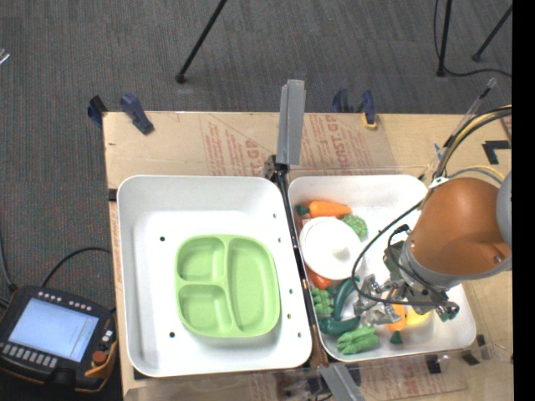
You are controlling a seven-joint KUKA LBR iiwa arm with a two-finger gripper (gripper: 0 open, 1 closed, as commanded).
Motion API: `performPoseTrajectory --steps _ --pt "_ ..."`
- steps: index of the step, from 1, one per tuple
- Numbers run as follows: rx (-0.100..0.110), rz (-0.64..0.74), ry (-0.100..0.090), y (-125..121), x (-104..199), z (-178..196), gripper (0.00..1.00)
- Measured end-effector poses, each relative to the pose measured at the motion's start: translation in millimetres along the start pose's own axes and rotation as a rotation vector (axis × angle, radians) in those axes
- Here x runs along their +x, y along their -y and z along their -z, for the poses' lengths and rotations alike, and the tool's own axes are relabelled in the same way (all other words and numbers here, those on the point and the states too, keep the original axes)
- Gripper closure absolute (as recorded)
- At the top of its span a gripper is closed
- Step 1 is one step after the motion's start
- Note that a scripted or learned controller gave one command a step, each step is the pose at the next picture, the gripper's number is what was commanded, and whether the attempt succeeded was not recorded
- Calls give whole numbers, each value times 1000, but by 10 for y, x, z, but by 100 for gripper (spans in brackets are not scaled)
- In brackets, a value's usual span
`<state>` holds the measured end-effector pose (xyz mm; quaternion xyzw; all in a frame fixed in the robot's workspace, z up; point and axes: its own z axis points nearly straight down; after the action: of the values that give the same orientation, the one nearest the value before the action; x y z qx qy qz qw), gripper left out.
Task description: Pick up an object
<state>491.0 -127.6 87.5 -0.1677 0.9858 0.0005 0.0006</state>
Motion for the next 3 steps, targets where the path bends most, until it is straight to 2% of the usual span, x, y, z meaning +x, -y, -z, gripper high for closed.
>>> performPoseTrajectory --steps 1,2,3 --pt "0 297 1 607 -71 171 100" --pt "-1 296 2 606 -69 167 0" --pt "-3 430 0 -220 -453 -6 0"
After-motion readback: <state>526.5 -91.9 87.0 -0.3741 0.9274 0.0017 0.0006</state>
